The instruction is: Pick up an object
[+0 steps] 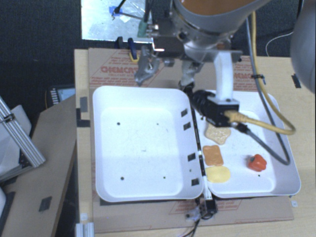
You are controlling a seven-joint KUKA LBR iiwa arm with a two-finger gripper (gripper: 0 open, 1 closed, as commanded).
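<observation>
My gripper (pixel 166 73) hangs over the back rim of the left bin (pixel 143 152), high above it. Its two fingers (pixel 144 71) stand well apart, open, with nothing between them. In the right bin (pixel 276 179) lie several small items near the divider: a tan cracker-like piece (pixel 217 134), an orange square slab (pixel 213 155), a yellow disc (pixel 217 174) and a red pepper-like toy (pixel 256 163). All of them lie to the right of and nearer than the gripper.
A white post with a black block (pixel 217 110) and a yellow cable (pixel 261 125) hangs over the right bin's back left part. Black clips (pixel 197 157) join the two bins. Cardboard (pixel 113 68) lies under the bins, and a metal rail (pixel 19 137) stands at the left.
</observation>
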